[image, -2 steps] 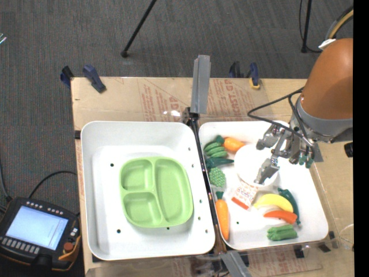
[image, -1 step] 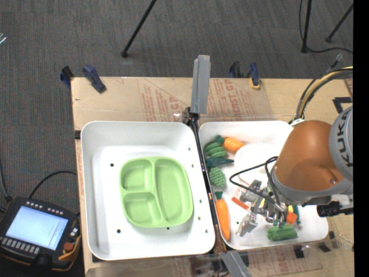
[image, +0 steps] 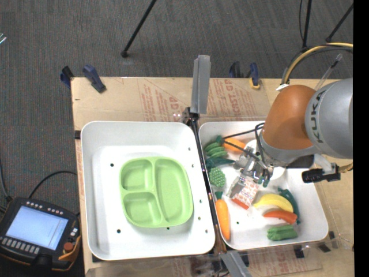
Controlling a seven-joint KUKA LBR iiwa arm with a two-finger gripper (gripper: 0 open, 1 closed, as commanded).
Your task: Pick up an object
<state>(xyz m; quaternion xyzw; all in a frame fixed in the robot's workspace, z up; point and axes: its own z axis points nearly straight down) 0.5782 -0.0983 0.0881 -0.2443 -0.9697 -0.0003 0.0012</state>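
The right bin (image: pixel 314 212) holds several toy foods. A white and red packet (image: pixel 244 191) lies near its middle, with a yellow banana (image: pixel 273 201) and a red pepper (image: pixel 281 215) to its right. An orange carrot (image: pixel 223 217) lies along the bin's left wall, below a knobbly green piece (image: pixel 217 178). Green pods (image: pixel 214 149) and a second orange piece (image: pixel 233 145) sit at the far left corner. My gripper (image: pixel 252 167) hangs low over the bin, just above the top end of the packet. Whether it touches the packet is unclear.
The left bin (image: pixel 95 154) holds a light green divided plate (image: pixel 155 192). A green block (image: pixel 282 232) lies near the right bin's front edge. A metal post (image: pixel 200 88) stands behind the bins. A teach pendant (image: pixel 37 229) lies at bottom left.
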